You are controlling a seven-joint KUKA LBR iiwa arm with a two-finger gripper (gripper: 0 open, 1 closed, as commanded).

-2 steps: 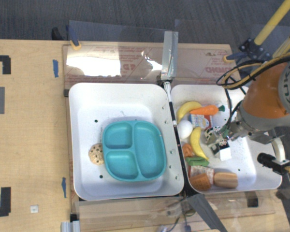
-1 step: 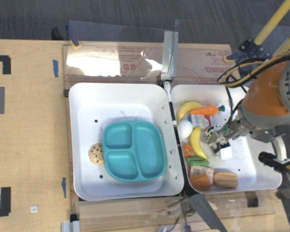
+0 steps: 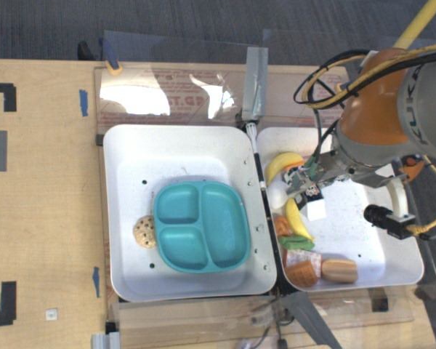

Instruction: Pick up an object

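In the right bin [image 3: 392, 264], along its left wall, lie a yellow banana [image 3: 296, 220], a second yellow curved fruit [image 3: 282, 163] above it, a white round piece [image 3: 277, 194], a red and green piece [image 3: 289, 238], an orange block [image 3: 303, 271] and a brown bread roll [image 3: 338, 270]. My gripper [image 3: 304, 182] hangs over the bin's upper left part, just right of the yellow fruit and above the banana. Nothing shows between its tips.
The left bin [image 3: 123, 158] holds a teal divided plate [image 3: 202, 225] and a cookie [image 3: 144, 231] at the plate's left edge. The grey arm with its orange band [image 3: 374, 100] and black cables crosses the right bin's upper right. A small white tag [image 3: 316, 211] sits near the banana.
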